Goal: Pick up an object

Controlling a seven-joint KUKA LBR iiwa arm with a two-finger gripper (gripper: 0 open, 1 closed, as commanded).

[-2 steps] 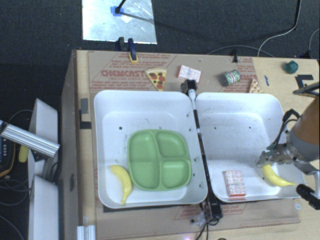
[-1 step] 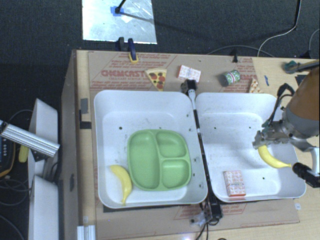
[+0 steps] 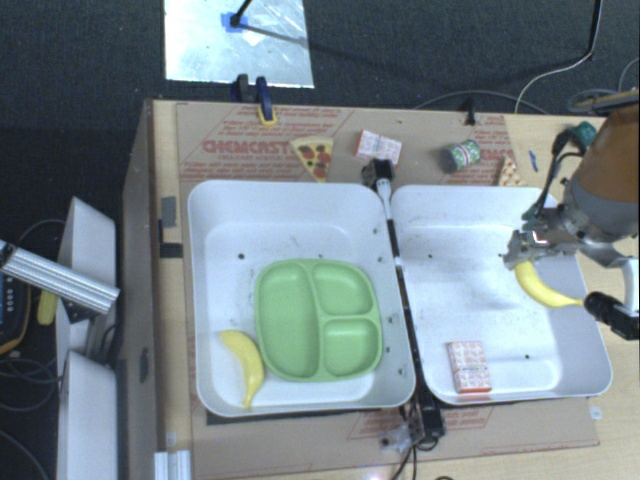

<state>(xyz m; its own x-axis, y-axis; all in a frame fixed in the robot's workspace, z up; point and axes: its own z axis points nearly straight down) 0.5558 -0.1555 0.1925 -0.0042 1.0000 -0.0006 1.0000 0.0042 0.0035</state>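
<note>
A yellow banana (image 3: 548, 290) is at the right side of the right bin (image 3: 500, 206). Its upper left end sits right under my gripper (image 3: 522, 256), which reaches in from the right below the grey and orange wrist. The view does not settle whether the banana is gripped or merely touched. A small red and white box (image 3: 468, 366) lies near the front of the same bin. In the left bin (image 3: 215, 208), a green divided plate (image 3: 320, 318) lies with a second banana (image 3: 245, 365) at its front left.
Behind the bins, on the brown board, lie a toy pizza slice (image 3: 313, 156), a small white card (image 3: 378, 147) and a green can (image 3: 463, 154). A black divider (image 3: 393, 253) runs between the bins. Cables trail at the back right.
</note>
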